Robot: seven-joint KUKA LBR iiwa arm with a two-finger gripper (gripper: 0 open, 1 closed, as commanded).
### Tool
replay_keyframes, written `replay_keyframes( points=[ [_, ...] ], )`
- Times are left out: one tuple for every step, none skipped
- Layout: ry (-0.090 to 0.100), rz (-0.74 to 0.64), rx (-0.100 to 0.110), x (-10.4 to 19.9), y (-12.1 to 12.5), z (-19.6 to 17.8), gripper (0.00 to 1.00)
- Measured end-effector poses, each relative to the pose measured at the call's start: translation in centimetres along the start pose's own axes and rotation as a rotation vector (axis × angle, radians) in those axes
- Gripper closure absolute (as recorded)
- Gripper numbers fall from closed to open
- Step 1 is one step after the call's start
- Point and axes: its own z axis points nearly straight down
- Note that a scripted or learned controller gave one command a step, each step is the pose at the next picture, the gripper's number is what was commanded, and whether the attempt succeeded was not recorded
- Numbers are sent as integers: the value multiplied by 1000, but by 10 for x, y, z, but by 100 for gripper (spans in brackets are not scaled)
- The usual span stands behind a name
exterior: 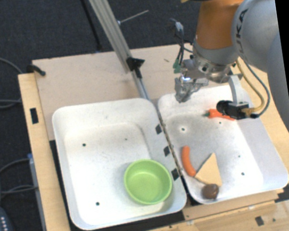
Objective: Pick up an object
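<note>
My gripper [183, 91] hangs over the far left corner of the right bin [250, 139], with nothing visible between its fingers. Near that bin's front left lie an orange carrot-like stick [187, 160], a tan wedge [209, 169] and a small dark brown lump [210, 191], all well in front of the gripper. A green bowl [147, 181] sits at the front right of the left bin [85, 148].
A slanted aluminium post [116, 35] rises behind the bins, close to the gripper's left. A black and orange fitting with cables [231, 110] hangs from the arm over the right bin's back. Brown board surrounds both bins.
</note>
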Motion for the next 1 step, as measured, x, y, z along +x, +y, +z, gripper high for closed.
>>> replay_keyframes(
  points=[
    [-2,2,2,44,-9,9,100]
  ],
)
